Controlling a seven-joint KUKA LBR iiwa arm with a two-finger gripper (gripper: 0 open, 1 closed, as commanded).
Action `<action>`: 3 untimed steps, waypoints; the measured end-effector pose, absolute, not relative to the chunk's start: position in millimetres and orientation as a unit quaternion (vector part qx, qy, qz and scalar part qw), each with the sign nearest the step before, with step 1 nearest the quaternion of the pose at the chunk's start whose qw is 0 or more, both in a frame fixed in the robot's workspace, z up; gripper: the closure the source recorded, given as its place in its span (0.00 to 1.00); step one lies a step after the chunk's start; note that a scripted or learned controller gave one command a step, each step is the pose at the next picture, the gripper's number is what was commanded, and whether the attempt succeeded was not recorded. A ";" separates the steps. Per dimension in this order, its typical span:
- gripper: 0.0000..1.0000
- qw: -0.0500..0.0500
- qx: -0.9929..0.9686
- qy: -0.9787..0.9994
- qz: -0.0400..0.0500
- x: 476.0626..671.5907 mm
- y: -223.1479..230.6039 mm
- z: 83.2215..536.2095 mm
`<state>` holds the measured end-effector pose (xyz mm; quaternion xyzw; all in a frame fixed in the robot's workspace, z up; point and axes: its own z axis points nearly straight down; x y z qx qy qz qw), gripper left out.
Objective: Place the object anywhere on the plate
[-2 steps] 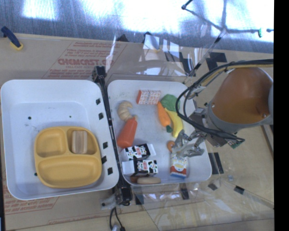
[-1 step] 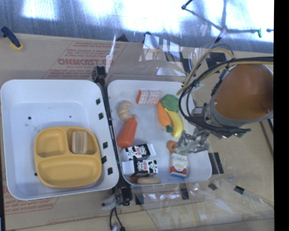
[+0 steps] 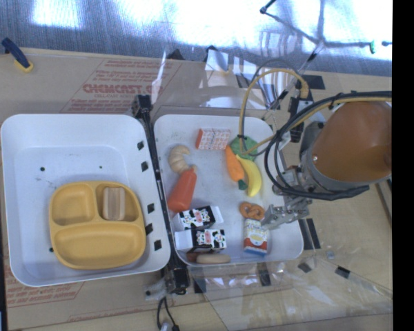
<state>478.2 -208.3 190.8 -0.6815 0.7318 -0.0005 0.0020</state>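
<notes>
Two shallow white bins are set side by side on the bench. The left bin [image 3: 27, 150] holds a yellow divided plate [image 3: 96, 243] with three compartments; a small tan block [image 3: 114, 203] is seen in its upper right compartment, while the other two compartments hold nothing.

The right bin [image 3: 279, 254] is crowded with toy food. A red and white patterned box [image 3: 213, 138] lies near the far wall, and a beige croissant-like piece [image 3: 179, 158] is placed to its lower left. An orange-red bottle shape [image 3: 183, 189] lies tilted beside the bin's left wall. A carrot [image 3: 234, 164] and a banana [image 3: 251, 176] lie touching each other near the middle right, with a green piece [image 3: 245, 145] at their upper ends. A pretzel [image 3: 251, 210] is found just above a small carton [image 3: 256, 238]. Two black and white cartons [image 3: 200, 218] [image 3: 208, 239] are stacked near the front wall, with a sausage-like piece [image 3: 212, 258] just below them.

The gripper [image 3: 284, 214] is positioned at the right bin's right edge, just beside the pretzel and small carton. Nothing is seen between its fingers; how far apart they stand cannot be told.
</notes>
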 end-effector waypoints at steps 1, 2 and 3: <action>1.00 0.004 -0.683 0.730 -0.001 480.4 -207.1 200.8; 1.00 0.002 -0.769 0.639 -0.001 478.6 -209.1 213.7; 1.00 0.001 -0.839 0.544 0.001 481.5 -200.5 201.8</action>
